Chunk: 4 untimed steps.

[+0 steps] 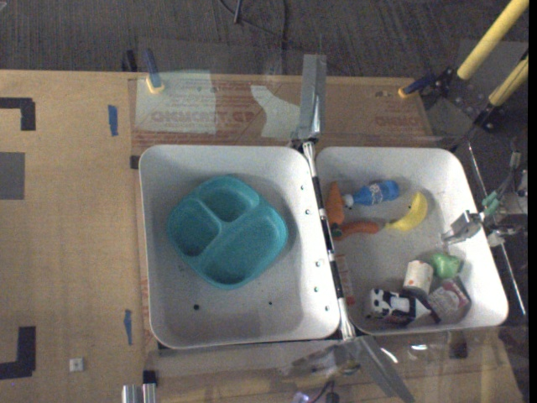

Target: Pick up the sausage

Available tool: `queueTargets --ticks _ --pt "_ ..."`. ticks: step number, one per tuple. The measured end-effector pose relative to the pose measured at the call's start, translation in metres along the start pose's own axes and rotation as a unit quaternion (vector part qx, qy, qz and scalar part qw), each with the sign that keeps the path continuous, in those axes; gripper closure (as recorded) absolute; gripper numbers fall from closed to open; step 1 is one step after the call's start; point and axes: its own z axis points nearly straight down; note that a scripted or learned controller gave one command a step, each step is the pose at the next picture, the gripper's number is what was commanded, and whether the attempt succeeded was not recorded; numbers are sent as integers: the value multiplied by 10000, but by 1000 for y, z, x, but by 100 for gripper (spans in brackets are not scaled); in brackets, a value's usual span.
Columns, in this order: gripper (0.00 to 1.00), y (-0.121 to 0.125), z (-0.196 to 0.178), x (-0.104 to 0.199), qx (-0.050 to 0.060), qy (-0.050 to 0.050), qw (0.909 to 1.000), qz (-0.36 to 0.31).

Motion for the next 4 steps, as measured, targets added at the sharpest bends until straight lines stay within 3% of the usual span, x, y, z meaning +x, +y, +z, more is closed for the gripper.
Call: queueTargets --ticks 1,2,3,4 --pt "0 36 60 51 6 4 9987 514" --pt "0 89 55 121 -6 -1 9997 227" --pt "0 61 55 169 7 3 9995 -311" --pt "0 26 50 116 6 2 9994 -338"
